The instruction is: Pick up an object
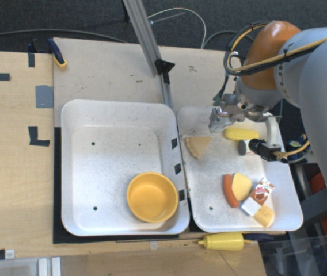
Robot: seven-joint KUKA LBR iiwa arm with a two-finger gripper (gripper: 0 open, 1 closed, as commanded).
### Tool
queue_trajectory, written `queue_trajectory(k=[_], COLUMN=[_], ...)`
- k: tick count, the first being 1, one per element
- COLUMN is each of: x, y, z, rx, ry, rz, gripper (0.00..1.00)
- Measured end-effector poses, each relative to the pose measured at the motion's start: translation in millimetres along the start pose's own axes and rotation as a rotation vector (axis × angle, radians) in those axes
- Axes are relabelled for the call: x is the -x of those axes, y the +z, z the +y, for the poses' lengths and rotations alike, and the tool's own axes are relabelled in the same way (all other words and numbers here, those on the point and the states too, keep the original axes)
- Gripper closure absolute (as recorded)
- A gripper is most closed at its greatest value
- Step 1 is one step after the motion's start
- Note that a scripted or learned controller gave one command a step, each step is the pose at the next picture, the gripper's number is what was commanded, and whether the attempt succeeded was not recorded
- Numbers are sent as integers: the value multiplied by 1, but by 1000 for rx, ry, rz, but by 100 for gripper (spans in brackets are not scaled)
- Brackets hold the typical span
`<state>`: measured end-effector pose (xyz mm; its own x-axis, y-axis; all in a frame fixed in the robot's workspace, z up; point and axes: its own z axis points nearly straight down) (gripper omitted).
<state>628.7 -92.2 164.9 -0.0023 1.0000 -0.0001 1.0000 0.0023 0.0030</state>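
My gripper (217,118) hangs over the far left corner of the right bin (209,211). A tan wedge (197,146) lies just below and left of it in the picture. To its right rests a yellow corn-like piece (241,134). Nothing can be seen held. At the bin's near right lie an orange-red sausage (229,191), a yellow chunk (242,184), a red-and-white carton (262,191), a white block (248,207) and a yellow cube (264,216). A yellow bowl (152,197) stands in the left bin (94,125).
A yellow bottle (224,241) lies on the bench just outside the right bin's front rim. A grey metal pole (146,33) slants down to the gap between the bins. The arm's body and cables cover the right bin's far right side.
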Motion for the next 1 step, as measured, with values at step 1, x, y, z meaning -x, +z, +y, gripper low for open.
queue_trajectory(k=[1], x=[6], y=[-54], z=[10], rx=[2], ry=[1], rz=[-1], gripper=[100])
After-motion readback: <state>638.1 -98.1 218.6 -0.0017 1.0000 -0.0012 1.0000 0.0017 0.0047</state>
